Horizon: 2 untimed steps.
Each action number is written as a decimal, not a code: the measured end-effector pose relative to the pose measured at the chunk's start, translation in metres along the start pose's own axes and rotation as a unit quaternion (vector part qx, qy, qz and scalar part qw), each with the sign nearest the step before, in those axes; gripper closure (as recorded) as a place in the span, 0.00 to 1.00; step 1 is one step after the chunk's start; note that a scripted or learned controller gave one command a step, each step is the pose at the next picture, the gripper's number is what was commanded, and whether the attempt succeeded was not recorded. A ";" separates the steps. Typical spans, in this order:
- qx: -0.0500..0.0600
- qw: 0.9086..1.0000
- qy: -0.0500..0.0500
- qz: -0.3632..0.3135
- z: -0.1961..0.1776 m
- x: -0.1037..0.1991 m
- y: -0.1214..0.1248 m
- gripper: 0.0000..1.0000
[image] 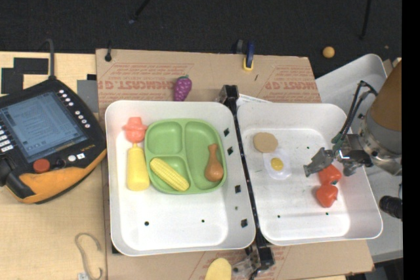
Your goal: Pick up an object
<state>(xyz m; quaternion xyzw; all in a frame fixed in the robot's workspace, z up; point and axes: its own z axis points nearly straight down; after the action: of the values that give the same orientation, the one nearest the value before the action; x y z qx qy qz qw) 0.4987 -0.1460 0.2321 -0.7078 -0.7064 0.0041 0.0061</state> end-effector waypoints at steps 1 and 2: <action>-0.006 1.000 -0.001 -0.001 -0.006 0.000 0.002 0.00; -0.004 1.000 0.000 -0.001 0.044 -0.007 -0.003 0.00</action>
<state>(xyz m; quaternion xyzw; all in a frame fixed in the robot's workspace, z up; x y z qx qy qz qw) 0.4947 -0.1527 0.1881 -0.7070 -0.7073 0.0018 0.0033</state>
